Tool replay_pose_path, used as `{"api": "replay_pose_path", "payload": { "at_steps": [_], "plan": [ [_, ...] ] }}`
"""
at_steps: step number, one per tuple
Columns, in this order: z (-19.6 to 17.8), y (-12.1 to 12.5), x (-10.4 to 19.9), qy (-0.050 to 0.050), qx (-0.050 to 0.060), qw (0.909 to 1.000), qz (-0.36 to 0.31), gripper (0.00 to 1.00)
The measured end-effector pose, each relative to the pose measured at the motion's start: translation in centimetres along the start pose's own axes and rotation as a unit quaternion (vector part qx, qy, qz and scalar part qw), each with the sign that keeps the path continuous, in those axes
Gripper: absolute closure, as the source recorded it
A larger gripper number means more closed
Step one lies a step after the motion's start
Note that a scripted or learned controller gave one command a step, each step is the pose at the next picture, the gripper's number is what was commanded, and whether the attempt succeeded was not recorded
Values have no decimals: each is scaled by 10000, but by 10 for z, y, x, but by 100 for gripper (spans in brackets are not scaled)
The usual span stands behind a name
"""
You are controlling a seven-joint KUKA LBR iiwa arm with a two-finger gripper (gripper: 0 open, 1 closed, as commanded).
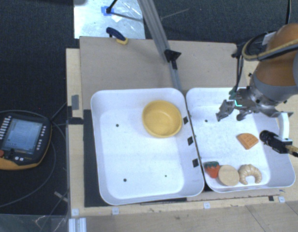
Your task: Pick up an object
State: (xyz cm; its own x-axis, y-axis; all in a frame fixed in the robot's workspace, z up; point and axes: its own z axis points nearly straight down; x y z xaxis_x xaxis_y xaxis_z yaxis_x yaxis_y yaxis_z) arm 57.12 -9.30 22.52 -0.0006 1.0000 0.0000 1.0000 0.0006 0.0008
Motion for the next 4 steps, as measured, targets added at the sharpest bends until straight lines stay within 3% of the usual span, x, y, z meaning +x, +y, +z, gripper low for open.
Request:
{"api": "replay_pose_path", "payload": {
  "at_steps": [1, 3, 4],
  "plan": [
    [0, 0, 0, 0, 0, 10000, 0, 0],
    [115, -12, -5, 2, 24, 10000, 3, 0],
    [136, -12, -5, 0, 7, 10000, 1, 0]
  ]
}}
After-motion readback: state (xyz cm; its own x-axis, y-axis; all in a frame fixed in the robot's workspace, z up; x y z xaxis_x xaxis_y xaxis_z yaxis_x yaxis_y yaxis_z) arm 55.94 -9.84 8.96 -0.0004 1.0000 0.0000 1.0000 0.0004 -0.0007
